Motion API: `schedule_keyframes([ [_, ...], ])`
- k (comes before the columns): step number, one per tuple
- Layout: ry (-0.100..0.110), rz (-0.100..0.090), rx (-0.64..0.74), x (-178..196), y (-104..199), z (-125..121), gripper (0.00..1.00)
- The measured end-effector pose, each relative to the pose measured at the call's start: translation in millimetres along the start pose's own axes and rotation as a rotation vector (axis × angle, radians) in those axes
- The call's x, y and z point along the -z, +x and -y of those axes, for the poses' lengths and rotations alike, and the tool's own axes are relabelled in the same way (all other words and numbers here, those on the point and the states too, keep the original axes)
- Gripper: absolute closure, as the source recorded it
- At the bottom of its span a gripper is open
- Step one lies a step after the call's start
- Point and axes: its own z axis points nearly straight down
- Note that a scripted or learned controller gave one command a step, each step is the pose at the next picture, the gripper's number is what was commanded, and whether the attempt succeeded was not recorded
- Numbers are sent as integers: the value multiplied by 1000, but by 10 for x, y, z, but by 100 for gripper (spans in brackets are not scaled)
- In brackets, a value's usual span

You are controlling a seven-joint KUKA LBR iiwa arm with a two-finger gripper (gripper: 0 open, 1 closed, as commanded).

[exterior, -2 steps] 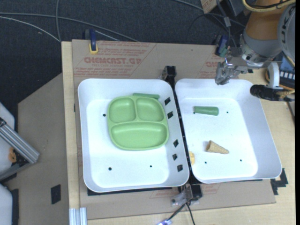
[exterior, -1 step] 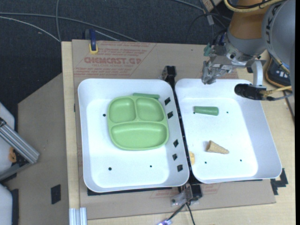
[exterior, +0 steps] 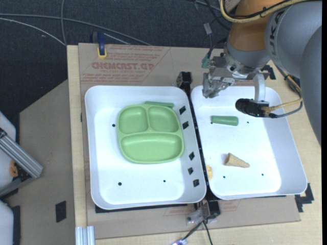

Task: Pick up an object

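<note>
Bench point(exterior: 127, 60) (two white bins point(exterior: 102, 188))

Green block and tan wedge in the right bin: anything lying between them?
Nothing. The camera view shows bare white bin floor between the green block and the tan wedge.

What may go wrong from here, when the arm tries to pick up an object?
1. The gripper hangs near the right bin's back rim, so going down here may find nothing.
2. The green stick lies flat and may slip out.
3. The tan wedge is small and tapered, probably hard to grip.
</note>
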Motion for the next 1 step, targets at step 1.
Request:
schedule_keyframes([
  [1, -5, 1, 1, 106, 558, 47, 100],
])
